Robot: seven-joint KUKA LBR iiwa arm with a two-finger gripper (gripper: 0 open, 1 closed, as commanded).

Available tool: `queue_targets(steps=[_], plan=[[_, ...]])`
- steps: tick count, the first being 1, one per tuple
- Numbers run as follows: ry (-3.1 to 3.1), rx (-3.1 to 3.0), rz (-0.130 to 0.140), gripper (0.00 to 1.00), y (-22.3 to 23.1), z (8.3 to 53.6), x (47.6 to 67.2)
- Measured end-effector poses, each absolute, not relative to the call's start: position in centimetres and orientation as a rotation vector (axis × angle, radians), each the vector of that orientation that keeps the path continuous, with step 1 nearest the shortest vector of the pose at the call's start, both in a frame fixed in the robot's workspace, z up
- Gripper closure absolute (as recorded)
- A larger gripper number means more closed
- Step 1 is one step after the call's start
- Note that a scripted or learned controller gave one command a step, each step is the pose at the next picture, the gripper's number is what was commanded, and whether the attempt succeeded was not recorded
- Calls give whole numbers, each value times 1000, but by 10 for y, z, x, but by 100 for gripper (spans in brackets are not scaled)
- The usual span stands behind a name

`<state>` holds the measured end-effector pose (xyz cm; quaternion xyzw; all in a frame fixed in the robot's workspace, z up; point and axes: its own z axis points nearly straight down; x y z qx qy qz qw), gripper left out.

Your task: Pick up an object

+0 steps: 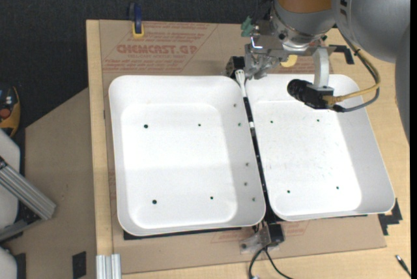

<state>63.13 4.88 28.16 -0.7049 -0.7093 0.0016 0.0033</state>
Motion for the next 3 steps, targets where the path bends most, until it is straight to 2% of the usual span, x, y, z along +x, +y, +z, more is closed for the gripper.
queue_targets(steps=[1, 2, 3], plan=[[-2222, -2225, -5, 100, 39, 312, 620], [-2222, -2215, 6, 100, 77, 255, 648], [-2222, -2220, -1, 100, 80, 286, 626]])
